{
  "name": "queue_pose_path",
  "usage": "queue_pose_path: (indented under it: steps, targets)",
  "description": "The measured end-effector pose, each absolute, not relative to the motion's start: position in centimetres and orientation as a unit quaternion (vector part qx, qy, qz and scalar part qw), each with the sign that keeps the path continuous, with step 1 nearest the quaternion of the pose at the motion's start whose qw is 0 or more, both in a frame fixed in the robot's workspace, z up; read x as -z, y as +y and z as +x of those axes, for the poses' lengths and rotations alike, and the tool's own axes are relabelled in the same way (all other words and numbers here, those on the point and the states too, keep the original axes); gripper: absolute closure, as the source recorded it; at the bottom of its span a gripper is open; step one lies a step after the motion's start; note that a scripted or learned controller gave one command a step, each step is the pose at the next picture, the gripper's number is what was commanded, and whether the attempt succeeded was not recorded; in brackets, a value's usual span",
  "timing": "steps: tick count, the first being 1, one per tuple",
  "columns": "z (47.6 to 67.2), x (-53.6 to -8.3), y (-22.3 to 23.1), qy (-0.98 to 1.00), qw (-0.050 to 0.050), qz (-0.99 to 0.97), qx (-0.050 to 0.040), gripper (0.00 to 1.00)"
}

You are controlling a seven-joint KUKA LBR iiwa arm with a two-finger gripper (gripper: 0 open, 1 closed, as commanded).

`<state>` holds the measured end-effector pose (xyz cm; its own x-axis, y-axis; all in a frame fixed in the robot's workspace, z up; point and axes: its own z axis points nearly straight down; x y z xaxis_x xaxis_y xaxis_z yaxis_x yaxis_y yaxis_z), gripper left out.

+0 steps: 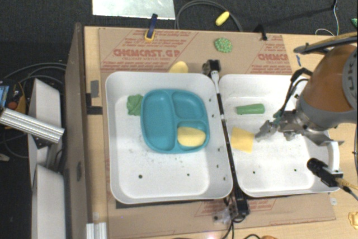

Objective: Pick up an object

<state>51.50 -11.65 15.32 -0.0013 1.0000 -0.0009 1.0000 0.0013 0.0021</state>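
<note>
Teal plate (162, 120), yellow wedge (242, 140), green stick (249, 109) (white bins (168, 184)).

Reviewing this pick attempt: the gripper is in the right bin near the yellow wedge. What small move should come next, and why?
Probably a short shift toward the yellow wedge, then down over it. The gripper sits just beside the wedge's right edge with nothing visibly between its fingers, and the wedge lies closer than the green stick farther up the right bin.
</note>
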Motion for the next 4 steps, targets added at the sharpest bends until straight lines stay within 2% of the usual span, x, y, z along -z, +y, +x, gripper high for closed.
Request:
queue_pose_path:
  steps: [1,2,3,4]
  targets:
    - [51.6,-8.1,-8.2,0.709,-0.001,0.705,-0.0001,0.00]
    - [57.4,-8.5,-9.4,0.709,0.003,0.705,-0.0020,0.00]
    - [63.9,-8.6,-13.4,0.709,0.005,0.705,-0.0021,0.00]
    - [62.3,-9.1,-15.4,0.707,0.001,0.707,0.0001,0.00]
